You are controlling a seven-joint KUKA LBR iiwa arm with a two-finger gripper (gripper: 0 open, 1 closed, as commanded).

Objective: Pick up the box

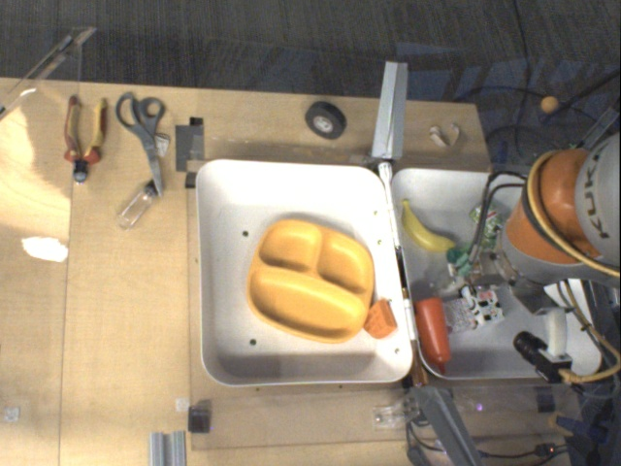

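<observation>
Bright, even overhead light fills an overhead view of a bench [107, 338]. A strong patch of glare washes out the wood at the far left, near the pliers [81, 136]. The left bin [218, 260] glows white, with a soft grey shadow along its near inner wall. The yellow tray [310, 278] carries gentle highlights on its rounded tops. The floor at the top is dark. The picture is slightly soft and grainy, and small parts around the arm [568, 207] blur together.
</observation>
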